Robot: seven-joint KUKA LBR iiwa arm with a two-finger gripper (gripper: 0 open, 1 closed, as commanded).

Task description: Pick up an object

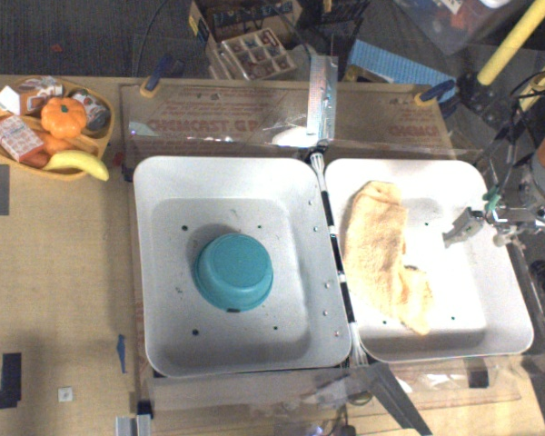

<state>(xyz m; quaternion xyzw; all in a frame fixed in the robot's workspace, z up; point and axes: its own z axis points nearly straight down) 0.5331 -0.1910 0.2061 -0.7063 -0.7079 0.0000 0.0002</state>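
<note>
A teal bowl [234, 272] sits upside down in the left bin [163, 189], far from the gripper [461, 228]. A crumpled yellow cloth [386, 252] lies just beside the gripper.

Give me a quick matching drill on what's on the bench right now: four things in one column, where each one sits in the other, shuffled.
Things:
1. teal bowl
2. yellow cloth
3. gripper
4. banana

Places:
A. in the basket of toy food at the bench's far left corner
B. upside down in the left bin
C. over the right bin's right side
D. lying along the left part of the right bin

Pairs: 1-B, 2-D, 3-C, 4-A
</note>
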